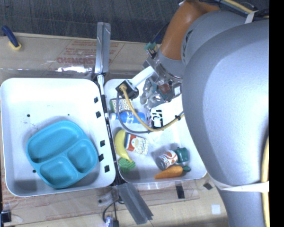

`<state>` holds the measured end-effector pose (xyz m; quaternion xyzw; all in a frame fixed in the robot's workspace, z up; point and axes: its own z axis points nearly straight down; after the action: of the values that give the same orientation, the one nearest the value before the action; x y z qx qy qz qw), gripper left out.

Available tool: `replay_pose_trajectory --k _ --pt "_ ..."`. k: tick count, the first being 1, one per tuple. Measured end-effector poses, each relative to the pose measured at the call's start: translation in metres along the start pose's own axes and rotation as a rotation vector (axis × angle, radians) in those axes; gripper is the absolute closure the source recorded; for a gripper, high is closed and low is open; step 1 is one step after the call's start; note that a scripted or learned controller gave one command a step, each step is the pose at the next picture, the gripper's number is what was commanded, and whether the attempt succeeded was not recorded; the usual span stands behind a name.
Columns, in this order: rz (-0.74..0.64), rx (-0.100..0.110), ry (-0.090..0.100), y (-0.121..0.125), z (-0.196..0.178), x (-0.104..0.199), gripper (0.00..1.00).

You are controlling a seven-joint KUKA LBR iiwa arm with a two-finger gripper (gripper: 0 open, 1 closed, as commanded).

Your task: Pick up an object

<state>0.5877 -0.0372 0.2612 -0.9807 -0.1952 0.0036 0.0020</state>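
Objects for picking lie heaped in the right-hand shallow white plastic bin (pixel 132 176): one smooth curved yellow banana (pixel 119 144) along its left wall, one small green rounded piece (pixel 127 164) at the banana's lower tip, one small carton with a white, red and orange printed face (pixel 137 144) just beside the banana, one red-and-white printed can lying on its side (pixel 167 159), one dark green knobbly toy (pixel 181 154) touching that can, one tapered orange carrot (pixel 170 172) below them, and one blue-and-white rounded pack (pixel 129 117) higher up by a green-edged one (pixel 114 105). The print on these labels is too small to read. A black tag with white marks (pixel 156 117) sits near the claw, its characters unclear. The left-hand shallow white bin (pixel 9 122) holds one matte blue plastic tray with three compartments (pixel 61 154). The grey arm's metal claw (pixel 154 96) hangs over the upper part of the right bin, above the blue-and-white pack, with a yellow cable (pixel 137 119) looping under it; whether it is open or closed I cannot tell, and nothing is seen gripped. The bench (pixel 61 51) shows brown card with faint red lettering, unreadable.
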Motion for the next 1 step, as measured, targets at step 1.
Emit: replay_pose_trajectory --k 1 --pt "-0.026 -0.001 0.0 -0.0849 0.0219 -0.0345 1.0"
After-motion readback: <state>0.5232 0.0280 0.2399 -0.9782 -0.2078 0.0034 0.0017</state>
